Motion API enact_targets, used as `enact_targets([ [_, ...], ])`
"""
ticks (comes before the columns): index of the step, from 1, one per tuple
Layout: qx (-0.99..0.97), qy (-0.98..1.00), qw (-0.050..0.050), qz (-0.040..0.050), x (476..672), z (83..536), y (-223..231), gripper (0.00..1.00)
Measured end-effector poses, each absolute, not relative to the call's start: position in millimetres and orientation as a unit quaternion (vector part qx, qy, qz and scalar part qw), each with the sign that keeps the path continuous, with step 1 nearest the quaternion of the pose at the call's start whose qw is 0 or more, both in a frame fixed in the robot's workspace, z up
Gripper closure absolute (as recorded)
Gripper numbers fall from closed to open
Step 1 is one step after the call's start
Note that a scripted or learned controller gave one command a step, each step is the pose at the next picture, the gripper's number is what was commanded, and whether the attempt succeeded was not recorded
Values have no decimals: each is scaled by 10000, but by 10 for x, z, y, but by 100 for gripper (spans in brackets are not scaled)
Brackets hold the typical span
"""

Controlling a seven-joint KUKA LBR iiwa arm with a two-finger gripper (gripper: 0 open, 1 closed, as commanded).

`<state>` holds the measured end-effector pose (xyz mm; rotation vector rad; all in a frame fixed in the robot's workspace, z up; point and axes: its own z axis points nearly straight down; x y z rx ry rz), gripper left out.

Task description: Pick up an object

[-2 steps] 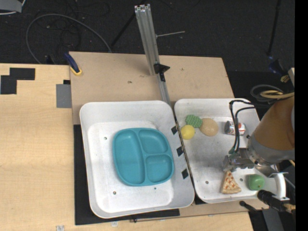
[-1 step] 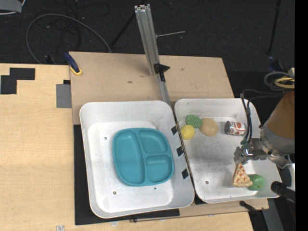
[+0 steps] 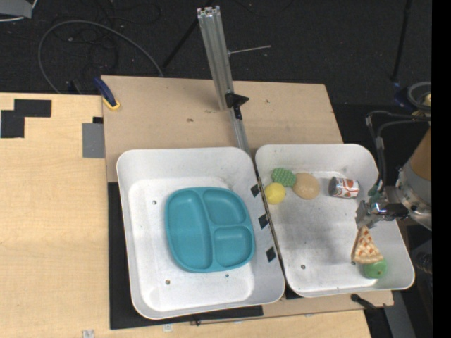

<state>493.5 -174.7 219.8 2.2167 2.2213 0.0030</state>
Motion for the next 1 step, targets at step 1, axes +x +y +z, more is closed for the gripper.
enact_targets([
  [1,7065,7077,3,1,4942,2391,-1753,100],
])
